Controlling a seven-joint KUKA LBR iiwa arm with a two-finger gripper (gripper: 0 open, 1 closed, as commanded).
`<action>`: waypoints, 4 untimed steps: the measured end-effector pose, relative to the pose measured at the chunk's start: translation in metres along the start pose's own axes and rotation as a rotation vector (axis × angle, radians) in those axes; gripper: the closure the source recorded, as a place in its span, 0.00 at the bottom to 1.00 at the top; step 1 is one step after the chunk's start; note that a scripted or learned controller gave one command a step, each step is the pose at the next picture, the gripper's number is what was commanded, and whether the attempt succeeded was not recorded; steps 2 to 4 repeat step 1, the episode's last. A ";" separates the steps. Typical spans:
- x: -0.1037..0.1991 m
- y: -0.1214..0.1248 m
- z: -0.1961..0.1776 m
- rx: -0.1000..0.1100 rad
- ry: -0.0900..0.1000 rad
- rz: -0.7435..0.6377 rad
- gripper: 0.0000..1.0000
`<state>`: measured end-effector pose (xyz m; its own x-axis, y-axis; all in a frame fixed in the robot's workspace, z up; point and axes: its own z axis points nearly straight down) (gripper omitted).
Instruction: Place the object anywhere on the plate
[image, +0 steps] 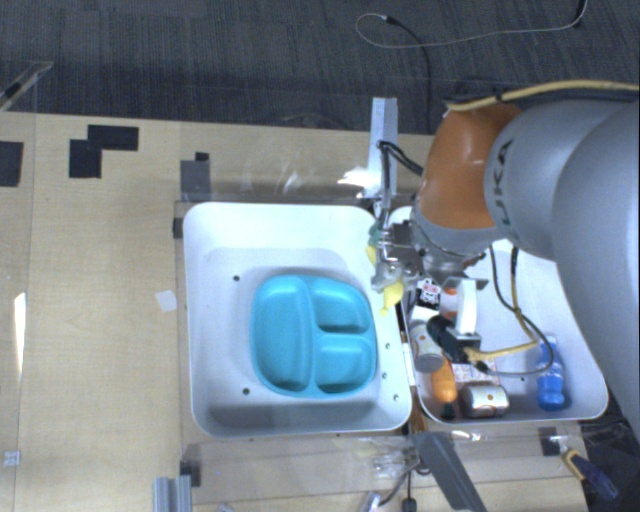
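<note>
A light-blue divided plate (312, 335) lies in the left white bin (215, 300). My gripper (388, 272) hangs over the wall between the two bins, just past the plate's upper right corner. A small yellow object (390, 294) sticks out below the fingers, which are shut on it. Most of this object is hidden by the gripper body. The grey arm with its orange band (465, 180) comes in from the right, above the right bin.
The right bin (590, 400) holds several loose things: an orange item (443, 384), a brown and silver can (484, 401), a blue bottle (550, 386) and a small white dotted block (430, 292). The arm covers much of that bin.
</note>
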<state>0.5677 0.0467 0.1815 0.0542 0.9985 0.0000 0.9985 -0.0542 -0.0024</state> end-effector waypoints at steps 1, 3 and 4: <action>0.000 0.000 0.000 0.000 0.000 0.001 0.00; 0.000 0.000 0.000 0.000 0.000 0.001 0.00; 0.000 0.000 0.000 0.000 0.000 0.001 0.00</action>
